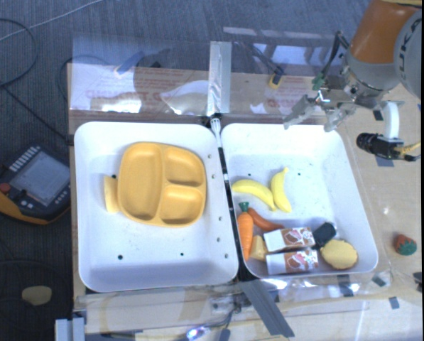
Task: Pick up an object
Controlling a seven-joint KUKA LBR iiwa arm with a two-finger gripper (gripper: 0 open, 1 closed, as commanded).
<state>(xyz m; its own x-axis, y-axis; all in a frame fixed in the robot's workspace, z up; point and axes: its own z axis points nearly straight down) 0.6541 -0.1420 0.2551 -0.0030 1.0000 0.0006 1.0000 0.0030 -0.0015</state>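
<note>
My gripper hangs over the back rim of the right bin, open, with nothing between its fingers. Below it in that bin lie two bananas near the middle. Along the front wall are an orange carrot, two small brown-and-white packets, a black object and a yellow lemon. All of these lie well toward the front of the gripper, apart from it.
The left bin holds a yellow divided plate with a pale yellow piece at its left edge. A clear plastic frame stands behind the bins. A small red item lies on the bench at right.
</note>
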